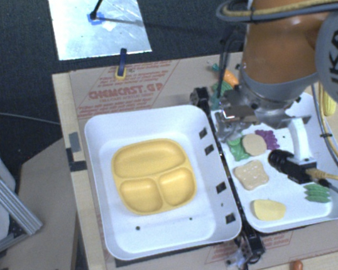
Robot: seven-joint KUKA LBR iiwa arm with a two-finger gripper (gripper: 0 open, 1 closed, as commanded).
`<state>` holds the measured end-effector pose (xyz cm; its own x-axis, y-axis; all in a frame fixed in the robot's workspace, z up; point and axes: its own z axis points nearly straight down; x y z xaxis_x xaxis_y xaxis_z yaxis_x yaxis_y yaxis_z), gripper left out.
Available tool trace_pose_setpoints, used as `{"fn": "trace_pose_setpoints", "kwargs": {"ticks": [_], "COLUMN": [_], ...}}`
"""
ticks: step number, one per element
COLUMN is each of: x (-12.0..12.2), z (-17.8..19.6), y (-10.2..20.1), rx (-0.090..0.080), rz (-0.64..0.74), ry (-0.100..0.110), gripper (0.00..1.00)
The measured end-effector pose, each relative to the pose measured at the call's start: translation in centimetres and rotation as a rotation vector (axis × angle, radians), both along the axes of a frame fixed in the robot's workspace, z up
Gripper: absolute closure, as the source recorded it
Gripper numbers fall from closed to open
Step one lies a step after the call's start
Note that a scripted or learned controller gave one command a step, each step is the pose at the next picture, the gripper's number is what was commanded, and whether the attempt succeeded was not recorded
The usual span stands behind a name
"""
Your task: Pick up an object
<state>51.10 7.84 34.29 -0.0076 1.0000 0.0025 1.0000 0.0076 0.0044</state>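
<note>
my gripper (230, 126) hangs low in the right bin (296, 216), cookie (254, 144) just beside it; grip state unclear.

Floor (4, 55) is dark blue-grey carpet w/ fine speckle, filling far left and far middle. On it, far middle, a shiny silver square sheet (99, 20) w/ glare, a small blue bit of tape on it and a thin dark rod slanting in from above. Bench top (43, 183) is pale tan board, rounded edge at left. Brown cardboard sheet (142, 84) w/ red print lies on bench, far edge toward the carpet; a small blue-and-yellow clamp (122, 63) sits at that far edge. Left side: slanted aluminium frame rail (4, 195) and thin grey cables (1, 116) across carpet. Light even, soft, no hard shadows.
</note>
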Motion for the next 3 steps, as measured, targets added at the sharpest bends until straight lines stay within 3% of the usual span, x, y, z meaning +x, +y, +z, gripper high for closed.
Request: {"fn": "trace_pose_setpoints", "kwargs": {"ticks": [1, 2, 3], "x": [-2.6, 0.0, -2.6], "z": [-4.6, 14.9, 8.9], "y": [8.4, 14.2, 15.7], "rx": [0.0, 0.007, -0.003], "rz": [0.005, 0.001, 0.0], "ry": [0.008, -0.016, 0.008], "gripper": [1.0, 1.0, 1.0]}}
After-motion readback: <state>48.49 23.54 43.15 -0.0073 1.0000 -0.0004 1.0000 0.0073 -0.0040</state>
